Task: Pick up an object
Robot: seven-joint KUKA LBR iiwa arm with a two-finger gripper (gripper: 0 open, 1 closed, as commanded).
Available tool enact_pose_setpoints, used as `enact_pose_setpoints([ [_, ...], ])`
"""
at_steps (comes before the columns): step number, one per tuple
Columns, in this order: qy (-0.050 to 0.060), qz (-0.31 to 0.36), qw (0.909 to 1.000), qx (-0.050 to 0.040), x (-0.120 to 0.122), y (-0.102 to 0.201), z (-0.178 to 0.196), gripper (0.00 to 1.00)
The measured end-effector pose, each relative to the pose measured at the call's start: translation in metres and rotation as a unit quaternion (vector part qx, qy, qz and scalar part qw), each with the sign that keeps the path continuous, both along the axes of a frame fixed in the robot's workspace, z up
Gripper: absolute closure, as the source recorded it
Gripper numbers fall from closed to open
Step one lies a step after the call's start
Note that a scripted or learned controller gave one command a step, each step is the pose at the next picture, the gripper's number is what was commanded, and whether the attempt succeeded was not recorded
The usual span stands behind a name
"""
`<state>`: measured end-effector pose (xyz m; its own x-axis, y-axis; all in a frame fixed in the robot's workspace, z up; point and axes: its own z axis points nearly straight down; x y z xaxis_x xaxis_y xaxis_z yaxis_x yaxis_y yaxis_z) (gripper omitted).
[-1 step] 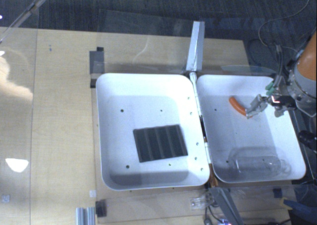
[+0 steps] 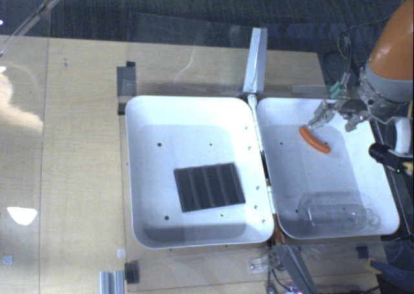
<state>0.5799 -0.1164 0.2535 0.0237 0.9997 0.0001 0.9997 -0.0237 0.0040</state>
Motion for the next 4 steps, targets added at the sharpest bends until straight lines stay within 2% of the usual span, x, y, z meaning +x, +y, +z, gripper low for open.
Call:
enact_pose_setpoints([
  [1,-0.002,0.155,0.9879,-0.0015,0.013,-0.016,-0.008,0.00],
  [2,0.000,0.226,0.9742,-0.0012,0.048,-0.048,-0.104,0.00],
  [3,-0.001,0.263,0.9648,-0.0015,0.023,-0.038,-0.137,0.00],
  [4,-0.003,0.265,0.9644,-0.0025,0.063,-0.054,-0.165,0.00],
])
